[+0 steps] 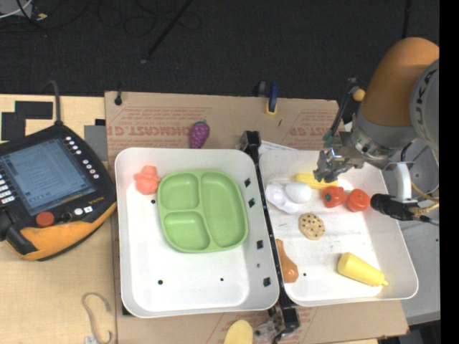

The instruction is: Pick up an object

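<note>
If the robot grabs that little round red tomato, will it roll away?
Probably, if nudged. The red tomato looks round and smooth, so it may roll or slip on the right bin floor. It looks like a toy, so likely light and hard rather than squishy. A second red piece lies close on its left and might block it from rolling that way.

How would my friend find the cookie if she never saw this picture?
Look in the right white bin, the one the grey and orange arm reaches over. Near its middle, just below the white toy and left of the red tomatoes, lies the cookie. It is the one flat, round, tan thing with dark specks.
</note>
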Robot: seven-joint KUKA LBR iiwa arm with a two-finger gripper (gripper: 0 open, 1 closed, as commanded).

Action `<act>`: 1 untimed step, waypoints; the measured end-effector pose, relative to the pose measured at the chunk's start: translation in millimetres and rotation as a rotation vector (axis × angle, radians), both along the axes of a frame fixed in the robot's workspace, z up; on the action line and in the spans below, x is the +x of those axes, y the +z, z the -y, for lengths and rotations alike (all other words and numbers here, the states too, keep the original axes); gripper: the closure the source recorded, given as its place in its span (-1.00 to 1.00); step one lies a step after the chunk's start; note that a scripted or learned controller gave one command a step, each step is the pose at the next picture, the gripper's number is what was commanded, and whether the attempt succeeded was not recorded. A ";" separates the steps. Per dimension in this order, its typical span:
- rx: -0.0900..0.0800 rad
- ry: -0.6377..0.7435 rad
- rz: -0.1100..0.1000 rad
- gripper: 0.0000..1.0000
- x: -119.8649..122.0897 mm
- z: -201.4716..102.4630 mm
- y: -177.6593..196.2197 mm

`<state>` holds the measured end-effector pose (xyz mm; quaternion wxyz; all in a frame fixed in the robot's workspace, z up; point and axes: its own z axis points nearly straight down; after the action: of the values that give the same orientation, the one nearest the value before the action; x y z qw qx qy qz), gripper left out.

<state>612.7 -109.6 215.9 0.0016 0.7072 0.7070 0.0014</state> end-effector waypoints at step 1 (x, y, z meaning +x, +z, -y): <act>0.001 0.000 -0.004 1.00 0.0 1.5 12.2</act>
<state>612.8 -111.1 228.0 -0.0003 0.7073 0.7069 0.0002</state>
